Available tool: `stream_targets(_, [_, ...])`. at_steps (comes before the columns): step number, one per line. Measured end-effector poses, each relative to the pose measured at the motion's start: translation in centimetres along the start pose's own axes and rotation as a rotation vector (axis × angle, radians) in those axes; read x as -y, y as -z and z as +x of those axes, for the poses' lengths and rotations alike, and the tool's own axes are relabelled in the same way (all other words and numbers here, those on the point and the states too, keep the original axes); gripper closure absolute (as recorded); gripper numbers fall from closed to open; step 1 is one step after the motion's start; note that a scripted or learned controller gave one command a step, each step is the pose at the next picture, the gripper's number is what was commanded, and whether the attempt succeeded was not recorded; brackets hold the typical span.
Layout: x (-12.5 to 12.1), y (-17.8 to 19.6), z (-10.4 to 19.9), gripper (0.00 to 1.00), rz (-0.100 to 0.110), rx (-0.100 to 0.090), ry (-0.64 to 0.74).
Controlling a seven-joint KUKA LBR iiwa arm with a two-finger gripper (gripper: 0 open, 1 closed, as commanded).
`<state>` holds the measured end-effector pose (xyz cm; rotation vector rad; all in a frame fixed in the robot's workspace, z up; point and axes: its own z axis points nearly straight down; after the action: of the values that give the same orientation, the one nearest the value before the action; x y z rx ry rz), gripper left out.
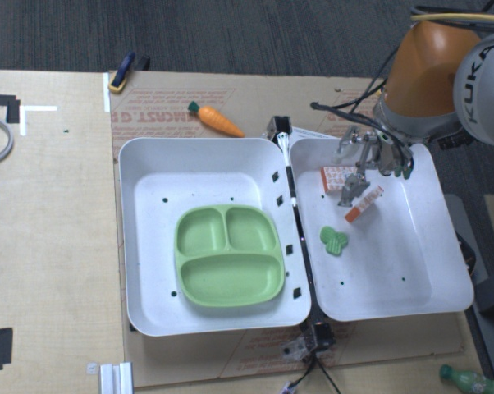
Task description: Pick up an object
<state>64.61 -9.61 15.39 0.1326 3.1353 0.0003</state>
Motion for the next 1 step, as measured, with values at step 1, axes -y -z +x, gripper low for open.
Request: stream_targets(1, [0.26, -6.02, 4.27, 0.0, 0.0, -0.001, 0.198])
